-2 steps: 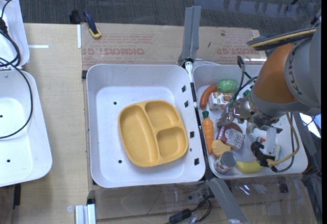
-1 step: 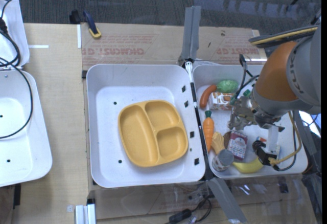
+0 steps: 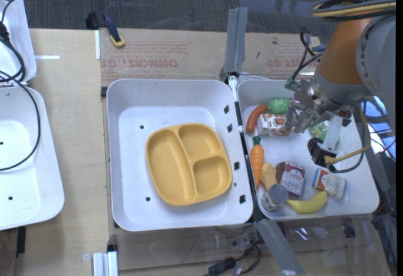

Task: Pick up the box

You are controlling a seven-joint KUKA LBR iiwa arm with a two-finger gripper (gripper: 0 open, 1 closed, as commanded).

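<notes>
A small white and orange box (image 3: 272, 125) lies in the upper part of the right bin (image 3: 368, 196), between a red sausage (image 3: 255, 116) and my gripper (image 3: 298, 120). The gripper is low in the bin, right beside the box's right end, and touching or nearly touching it. Its grey body hides the bin floor behind it. A dark red box (image 3: 291, 178) lies flat lower in the same bin, and a small white carton (image 3: 330, 184) sits to its right.
Also in the right bin are a green vegetable (image 3: 278, 105), a carrot (image 3: 257, 160), a cheese wedge (image 3: 269, 175), a can (image 3: 274, 197), a banana (image 3: 308, 203) and a green-white item (image 3: 321, 130). The left bin (image 3: 123, 142) holds a yellow divided plate (image 3: 187, 163).
</notes>
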